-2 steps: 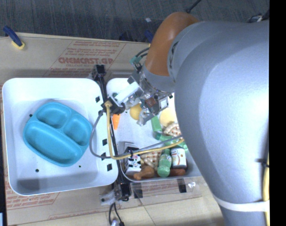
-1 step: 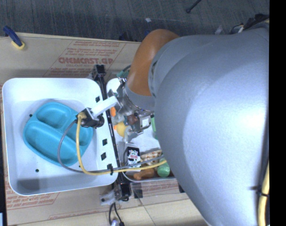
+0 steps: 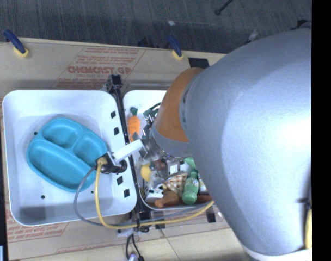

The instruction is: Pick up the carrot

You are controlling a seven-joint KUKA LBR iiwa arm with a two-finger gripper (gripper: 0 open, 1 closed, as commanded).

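Note:
The carrot (image 3: 134, 126), orange with a green top, lies in the right bin (image 3: 137, 98) near its left wall. The arm's orange band (image 3: 175, 110) and wrist hang right over this bin, just right of the carrot. The gripper (image 3: 150, 157) reaches down into the bin below the carrot, its tips hidden among the wrist parts and clutter.
A blue divided plate (image 3: 65, 151) lies in the left bin (image 3: 24, 99). Toy foods crowd the right bin's front: a green bottle (image 3: 190, 188), a brown sausage (image 3: 166, 201), a yellow piece (image 3: 146, 172). A yellow cable (image 3: 100, 200) loops over the left bin's front.

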